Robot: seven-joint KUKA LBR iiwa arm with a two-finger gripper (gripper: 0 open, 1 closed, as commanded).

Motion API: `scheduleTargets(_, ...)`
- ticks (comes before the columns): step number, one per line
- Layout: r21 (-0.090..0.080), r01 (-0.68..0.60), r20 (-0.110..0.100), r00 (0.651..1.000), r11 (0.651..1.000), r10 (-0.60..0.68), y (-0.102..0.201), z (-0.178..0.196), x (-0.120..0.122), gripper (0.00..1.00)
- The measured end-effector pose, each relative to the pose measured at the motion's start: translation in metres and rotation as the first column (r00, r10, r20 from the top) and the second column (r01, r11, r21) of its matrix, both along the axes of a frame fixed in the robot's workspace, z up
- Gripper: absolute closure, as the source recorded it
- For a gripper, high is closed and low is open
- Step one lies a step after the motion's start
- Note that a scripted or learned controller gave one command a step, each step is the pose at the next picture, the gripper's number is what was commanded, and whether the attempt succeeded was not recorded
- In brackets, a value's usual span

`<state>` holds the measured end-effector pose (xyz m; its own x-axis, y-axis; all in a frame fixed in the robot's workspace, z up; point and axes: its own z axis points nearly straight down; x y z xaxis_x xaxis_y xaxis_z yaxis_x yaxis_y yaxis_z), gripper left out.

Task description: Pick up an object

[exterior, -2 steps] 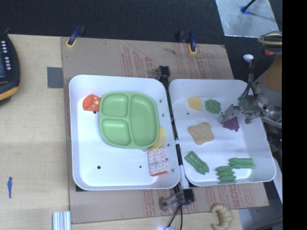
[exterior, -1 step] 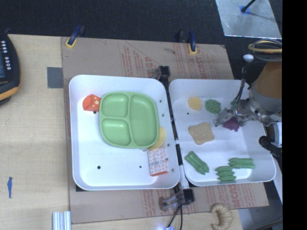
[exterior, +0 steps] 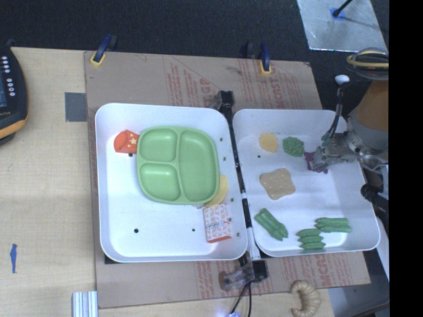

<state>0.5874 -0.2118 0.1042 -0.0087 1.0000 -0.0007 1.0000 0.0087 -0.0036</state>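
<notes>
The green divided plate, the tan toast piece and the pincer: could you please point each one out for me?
green divided plate [exterior: 178, 165]: camera view, on the ridge between its compartments.
tan toast piece [exterior: 277, 183]: camera view, on the middle of its top face.
pincer [exterior: 318, 162]: camera view, at its tip above the right bin.

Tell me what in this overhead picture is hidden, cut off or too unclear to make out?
- Gripper: too small and dark in the camera view to tell how its fingers stand or whether anything is in them.
- Yellow piece: mostly covered by the green divided plate.
- Red item: its right side is tucked under that plate.
- Small carton: print too fine to read.
- Arm: cut off at the right edge.
</notes>
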Motion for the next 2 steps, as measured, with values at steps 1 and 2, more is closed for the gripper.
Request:
scheduleTargets(1, 0.0, 0.0, 0.0, 1.0, 1.0, 0.0, 0.0, 0.0, 0.0, 0.0)
scheduleTargets(2, -0.001, 0.004, 0.007, 1.0, 1.0, -0.004, -0.001, 0.053, 0.017, 0.0)
